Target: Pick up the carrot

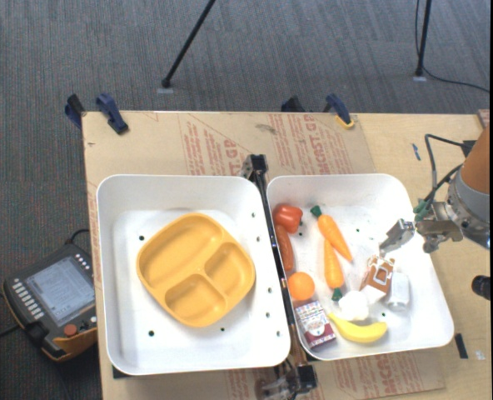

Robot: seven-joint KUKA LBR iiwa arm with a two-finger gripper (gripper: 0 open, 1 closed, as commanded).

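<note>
Two orange carrots lie in the middle of the right bin (396,186). The upper carrot (336,236) slants from its green top at the upper left down to the right. The second carrot (332,267) lies just below it, nearly upright in the view, with its green end toward the front. My gripper (396,236) hangs over the right side of that bin, to the right of both carrots and apart from them. It sits just above a small brown carton (379,274). Nothing shows in its grasp.
The right bin also holds a red pepper (287,217), a sausage (286,251), an orange (301,286), a small red carton (316,321), a banana (359,329), a white lump (354,305) and a can (399,291). A yellow divided plate (195,268) lies in the left bin (113,223).
</note>
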